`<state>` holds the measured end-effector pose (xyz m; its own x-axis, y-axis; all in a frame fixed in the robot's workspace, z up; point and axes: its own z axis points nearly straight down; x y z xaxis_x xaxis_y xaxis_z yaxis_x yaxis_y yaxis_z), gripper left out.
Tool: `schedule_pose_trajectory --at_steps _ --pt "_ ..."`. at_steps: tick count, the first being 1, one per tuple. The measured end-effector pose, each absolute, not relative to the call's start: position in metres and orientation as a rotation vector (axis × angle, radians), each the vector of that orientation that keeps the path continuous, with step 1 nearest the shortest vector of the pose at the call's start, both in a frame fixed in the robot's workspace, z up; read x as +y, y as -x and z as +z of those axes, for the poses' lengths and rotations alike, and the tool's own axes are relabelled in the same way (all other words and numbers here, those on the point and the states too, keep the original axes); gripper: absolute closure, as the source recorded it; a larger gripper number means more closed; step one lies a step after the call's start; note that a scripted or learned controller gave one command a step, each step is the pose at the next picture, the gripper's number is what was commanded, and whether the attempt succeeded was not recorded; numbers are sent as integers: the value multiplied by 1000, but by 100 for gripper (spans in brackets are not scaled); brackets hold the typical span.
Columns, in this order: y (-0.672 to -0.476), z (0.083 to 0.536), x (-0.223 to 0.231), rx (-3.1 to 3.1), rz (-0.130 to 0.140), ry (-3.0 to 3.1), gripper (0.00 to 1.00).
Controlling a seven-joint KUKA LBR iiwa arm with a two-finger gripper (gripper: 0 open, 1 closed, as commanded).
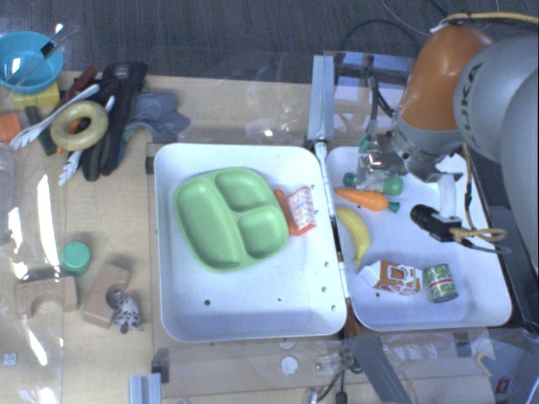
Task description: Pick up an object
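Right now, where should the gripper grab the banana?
Probably at the middle of the banana, coming straight down from above. It lies flat in the right bin, curved, its narrow body open on both sides, apart from the carrot.

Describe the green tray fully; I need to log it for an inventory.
The green tray looks like smooth moulded plastic, rounded at the corners, with three compartments. It lies flat and right way up, turned at an angle, in the left bin. Nothing rests in its compartments. A small red and white packet sits against its right edge.
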<state>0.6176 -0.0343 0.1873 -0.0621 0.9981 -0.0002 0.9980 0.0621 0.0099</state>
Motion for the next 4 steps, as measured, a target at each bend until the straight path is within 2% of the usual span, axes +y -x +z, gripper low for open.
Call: schedule_pose_trajectory --at_steps 1,2,3,4 --pt "-600 186 -58 2807 7 -1391 100" --pt "-586 185 -65 2750 6 -1503 100" --pt "-657 187 -19 2399 8 -2019 100" --pt "-657 188 -19 2399 8 -2018 0"
